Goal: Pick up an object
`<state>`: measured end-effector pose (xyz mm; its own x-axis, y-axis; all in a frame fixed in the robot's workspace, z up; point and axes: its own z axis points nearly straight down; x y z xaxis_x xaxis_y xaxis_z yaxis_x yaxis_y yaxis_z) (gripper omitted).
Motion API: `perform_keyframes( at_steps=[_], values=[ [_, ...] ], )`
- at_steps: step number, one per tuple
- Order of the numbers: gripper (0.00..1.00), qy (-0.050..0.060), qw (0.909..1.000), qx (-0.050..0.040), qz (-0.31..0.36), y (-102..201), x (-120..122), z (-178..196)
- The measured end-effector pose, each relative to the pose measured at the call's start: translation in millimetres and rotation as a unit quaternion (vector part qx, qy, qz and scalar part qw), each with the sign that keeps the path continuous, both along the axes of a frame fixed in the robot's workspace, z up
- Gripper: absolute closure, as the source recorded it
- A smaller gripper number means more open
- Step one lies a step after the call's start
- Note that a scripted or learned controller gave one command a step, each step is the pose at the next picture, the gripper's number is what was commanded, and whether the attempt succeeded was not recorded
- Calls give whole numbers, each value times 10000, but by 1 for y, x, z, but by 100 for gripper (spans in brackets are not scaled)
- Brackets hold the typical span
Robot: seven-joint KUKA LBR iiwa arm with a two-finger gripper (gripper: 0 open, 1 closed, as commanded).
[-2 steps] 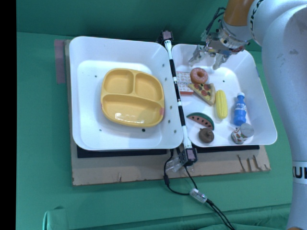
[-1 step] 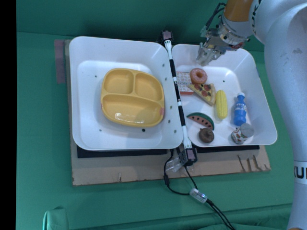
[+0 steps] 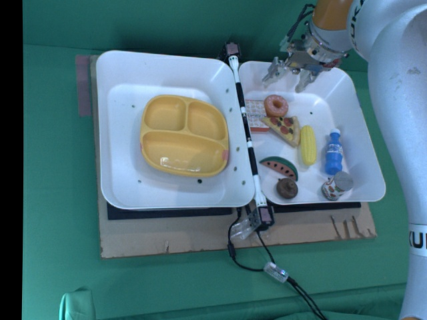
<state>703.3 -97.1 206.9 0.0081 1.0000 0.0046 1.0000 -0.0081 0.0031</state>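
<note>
White right bin [image 3: 357,112] is the landmark. Gripper [image 3: 289,73] hangs over its far edge, fingers [image 3: 273,71] spread, nothing between them. Inside the bin: donut [image 3: 275,105] just below the gripper, pizza slice [image 3: 282,129] touching it on the near side, corn [image 3: 307,145], blue bottle [image 3: 333,153], watermelon slice [image 3: 279,167], chocolate donut [image 3: 287,188], can [image 3: 337,186] at the near right corner. Left of the bin: yellow tray [image 3: 185,136] in the other bin [image 3: 120,79].

Bins [image 3: 127,69]: white plastic, smooth, slight sheen. Divided plate [image 3: 183,135]: yellow plastic, glossy. Base board [image 3: 167,235]: brown cardboard, matt, rough-edged. Surface [image 3: 60,179]: green cloth, matt. Bottle [image 3: 333,153]: blue plastic, shiny. Arm [image 3: 393,59]: grey, smooth casing.
</note>
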Motion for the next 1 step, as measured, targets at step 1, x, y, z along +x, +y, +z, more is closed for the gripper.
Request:
perform_keyframes(
  at_steps=[1],
  values=[
    [0, 22, 10000, 67, 68, -15, 0, -13]
  ],
)
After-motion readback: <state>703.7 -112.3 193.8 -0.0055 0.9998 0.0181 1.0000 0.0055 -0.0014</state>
